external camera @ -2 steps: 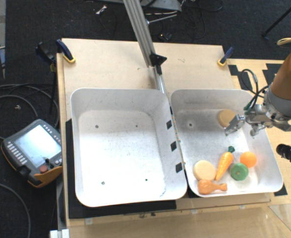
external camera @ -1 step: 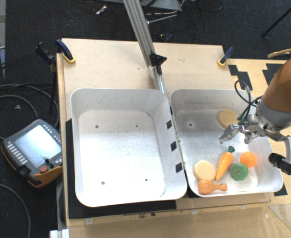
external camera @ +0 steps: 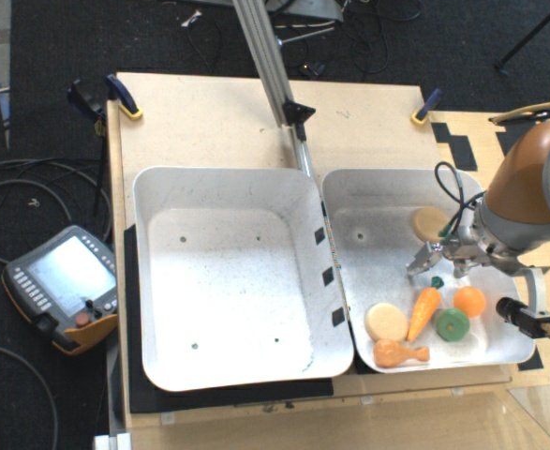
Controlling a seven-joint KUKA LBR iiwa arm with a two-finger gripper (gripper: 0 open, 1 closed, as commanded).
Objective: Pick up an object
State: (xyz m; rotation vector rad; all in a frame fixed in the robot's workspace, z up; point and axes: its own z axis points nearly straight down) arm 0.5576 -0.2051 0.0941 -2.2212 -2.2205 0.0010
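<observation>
We are early in the pick. Our tool (external camera: 431, 262) hangs low inside the right bin (external camera: 368, 200), near its far right side, with the arm (external camera: 527, 190) reaching in above it. Nothing is visibly lifted, and we see no object between the metal tips, so by our judgement the grasp itself is not yet made. Whether the tool is spread or clenched we cannot tell; the wrist and cabling hide too much of it.

The candidates all lie in that right bin. A toy carrot (external camera: 423, 312) lies tilted just below the tool, its green top pointing up towards the tips. Beside it to the right sit an orange ball-like fruit (external camera: 469, 301) and a green round piece (external camera: 452, 324). A pale cream disc (external camera: 386, 322) rests left of the carrot, and an orange gourd-shaped toy (external camera: 398, 352) lies along the near wall. A tan round piece (external camera: 430, 222) sits farther back, close to the tool. The left bin (external camera: 162, 195) holds no such toys.

What remains, we judge: closing on one piece, most likely the carrot, and raising it off the bin floor.

We can read no writing or brand anywhere; the pendant (external camera: 61, 289) on the floor left of the surface (external camera: 209, 120) shows a lit screen, too small to make out.
</observation>
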